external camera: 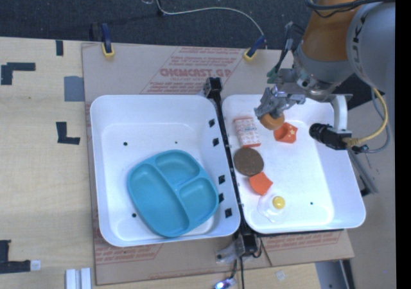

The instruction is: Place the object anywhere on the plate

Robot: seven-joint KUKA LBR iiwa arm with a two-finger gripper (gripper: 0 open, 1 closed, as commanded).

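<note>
A blue divided plate lies in the left bin, toward its front. My gripper hangs over the back left part of the right bin. A small orange-brown object sits between its fingertips, so the gripper is shut on it. The plate is well to the left of the gripper and nearer the front, across the divider between the bins.
The right bin holds a white and orange packet, a brown disc, an orange block, another orange piece and a yellow ball on a clear piece. A black fitting with a yellow cable juts in at right.
</note>
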